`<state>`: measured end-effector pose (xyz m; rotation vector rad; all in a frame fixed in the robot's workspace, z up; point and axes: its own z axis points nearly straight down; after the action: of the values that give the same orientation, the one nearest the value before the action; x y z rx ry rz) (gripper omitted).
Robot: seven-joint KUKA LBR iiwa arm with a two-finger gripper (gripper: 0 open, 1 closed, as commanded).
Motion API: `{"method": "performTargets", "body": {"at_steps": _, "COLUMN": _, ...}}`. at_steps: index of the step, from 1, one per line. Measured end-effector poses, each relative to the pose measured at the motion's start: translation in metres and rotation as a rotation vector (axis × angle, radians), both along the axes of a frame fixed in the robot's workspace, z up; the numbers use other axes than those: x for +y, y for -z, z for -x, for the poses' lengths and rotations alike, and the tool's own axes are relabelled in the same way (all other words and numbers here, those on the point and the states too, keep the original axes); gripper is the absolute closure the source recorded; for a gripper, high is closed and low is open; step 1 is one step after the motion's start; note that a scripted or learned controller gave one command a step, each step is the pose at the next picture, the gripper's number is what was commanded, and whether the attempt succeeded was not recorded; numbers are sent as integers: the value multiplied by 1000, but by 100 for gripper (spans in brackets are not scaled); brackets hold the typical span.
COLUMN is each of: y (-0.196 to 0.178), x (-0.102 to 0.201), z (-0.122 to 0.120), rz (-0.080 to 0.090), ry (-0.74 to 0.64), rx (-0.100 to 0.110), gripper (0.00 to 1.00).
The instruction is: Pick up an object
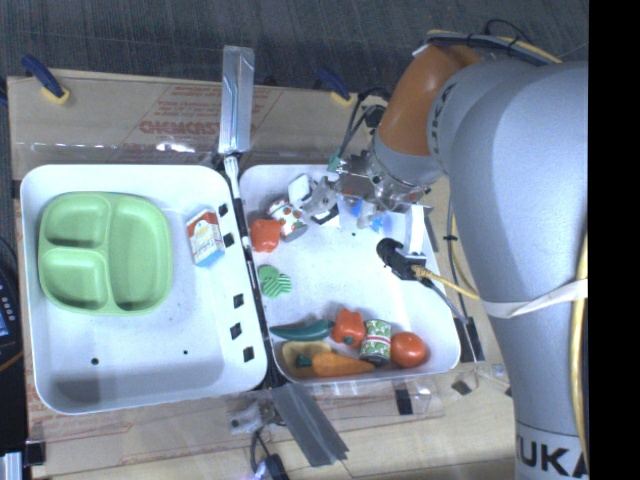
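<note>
My gripper (pixel 318 200) hangs low over the back of the right bin (pixel 440 313), near its left wall. Just to its left lie a small red-and-white can (pixel 287 218) and an orange-red toy (pixel 265 235), close to the gripper. Whether it touches either one I cannot tell. A green ridged piece (pixel 275 283) rests in the middle left of that bin. Along the front wall sit a dark green vegetable (pixel 300 329), a red-orange pepper (pixel 348 326), a green-labelled can (pixel 377 340), a tomato (pixel 408 349) and a carrot (pixel 335 365).
The left bin (pixel 130 368) holds a green divided plate (pixel 105 251) and a small red, white and blue carton (pixel 205 237) by its right wall. A metal bar (pixel 236 98) stands up at the back between the bins. The arm covers the right bin's right side.
</note>
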<state>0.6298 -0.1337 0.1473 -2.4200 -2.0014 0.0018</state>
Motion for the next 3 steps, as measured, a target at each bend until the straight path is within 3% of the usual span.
{"method": "performTargets", "body": {"at_steps": 1, "y": 51, "x": 35, "z": 36, "rz": 3, "ry": 135, "rx": -8, "gripper": 0}}
{"method": "performTargets", "body": {"at_steps": 2, "y": 44, "x": -32, "z": 89, "rz": -1, "ry": 520, "rx": 5, "gripper": 0}}
{"method": "performTargets", "body": {"at_steps": 3, "y": 52, "x": 2, "z": 95, "rz": 0, "ry": 477, "rx": 8, "gripper": 0}}
